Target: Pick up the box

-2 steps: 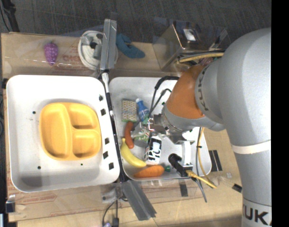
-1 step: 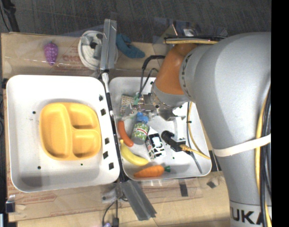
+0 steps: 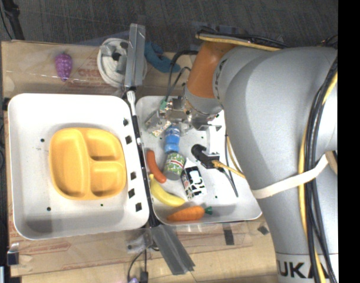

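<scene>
White-and-black box (image 3: 192,181) lies untouched near the right bin's (image 3: 245,208) front edge, while the tool (image 3: 168,115) hovers at the bin's back, its state impossible to tell

My arm (image 3: 274,128) comes in from the right, its broad grey body filling that side. The orange band (image 3: 204,69) sits above the wrist, which bends downward. The tool (image 3: 168,115) hangs low at the wrist's end, its metal parts blurred together.
</scene>
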{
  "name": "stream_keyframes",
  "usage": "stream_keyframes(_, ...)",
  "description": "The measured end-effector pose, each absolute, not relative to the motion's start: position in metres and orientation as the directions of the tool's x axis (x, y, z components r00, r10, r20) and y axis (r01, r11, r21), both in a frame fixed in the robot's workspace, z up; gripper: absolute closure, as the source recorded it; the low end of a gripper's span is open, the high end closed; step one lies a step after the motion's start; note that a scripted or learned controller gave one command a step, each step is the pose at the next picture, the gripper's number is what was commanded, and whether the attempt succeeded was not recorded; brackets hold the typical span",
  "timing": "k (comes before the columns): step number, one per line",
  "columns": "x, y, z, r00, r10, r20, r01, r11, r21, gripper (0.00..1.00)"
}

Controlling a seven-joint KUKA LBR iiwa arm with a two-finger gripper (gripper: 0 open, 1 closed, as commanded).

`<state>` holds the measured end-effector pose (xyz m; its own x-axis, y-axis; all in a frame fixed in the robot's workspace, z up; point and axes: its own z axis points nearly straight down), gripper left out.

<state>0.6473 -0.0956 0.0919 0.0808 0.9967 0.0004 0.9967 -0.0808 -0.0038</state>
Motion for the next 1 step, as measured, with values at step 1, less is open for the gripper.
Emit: stream_keyframes(1,0.6471,-0.0935,0.1013,0.071,0.997,0.000,0.997,-0.071,-0.009,1.00)
